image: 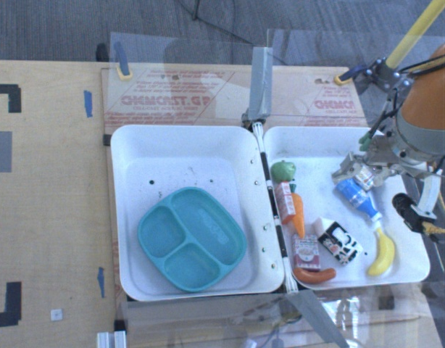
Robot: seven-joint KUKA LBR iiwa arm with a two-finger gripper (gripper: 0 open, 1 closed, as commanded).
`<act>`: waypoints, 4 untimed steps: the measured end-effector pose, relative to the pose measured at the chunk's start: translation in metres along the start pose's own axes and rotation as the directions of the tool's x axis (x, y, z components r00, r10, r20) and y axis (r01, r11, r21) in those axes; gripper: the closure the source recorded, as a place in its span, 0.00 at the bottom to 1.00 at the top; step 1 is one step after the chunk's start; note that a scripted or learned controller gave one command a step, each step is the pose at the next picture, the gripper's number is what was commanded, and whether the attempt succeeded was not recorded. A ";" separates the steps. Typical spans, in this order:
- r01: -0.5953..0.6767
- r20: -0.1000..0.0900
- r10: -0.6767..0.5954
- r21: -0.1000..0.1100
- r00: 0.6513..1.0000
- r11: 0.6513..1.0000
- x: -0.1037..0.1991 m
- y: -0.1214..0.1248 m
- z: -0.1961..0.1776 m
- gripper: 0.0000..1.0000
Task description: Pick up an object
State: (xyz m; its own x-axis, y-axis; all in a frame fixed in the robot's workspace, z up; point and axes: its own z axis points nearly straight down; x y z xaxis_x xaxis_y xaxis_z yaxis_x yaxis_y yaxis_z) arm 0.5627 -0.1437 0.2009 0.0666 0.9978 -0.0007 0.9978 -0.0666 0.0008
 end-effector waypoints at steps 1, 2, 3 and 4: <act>-0.242 0.001 0.242 0.000 0.970 0.970 0.008 0.017 -0.093 0.00; -0.138 0.000 0.138 0.001 0.990 0.990 0.009 0.044 -0.061 0.00; -0.223 0.000 0.223 -0.035 0.975 0.974 -0.019 0.013 0.081 0.00; -0.228 0.004 0.228 -0.035 0.974 0.973 -0.023 0.012 0.071 1.00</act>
State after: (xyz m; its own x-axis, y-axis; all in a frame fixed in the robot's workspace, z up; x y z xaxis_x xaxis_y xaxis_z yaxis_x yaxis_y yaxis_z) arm 0.5729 -0.1675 0.1297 0.2923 0.9563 -0.0046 0.9558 -0.2919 0.0359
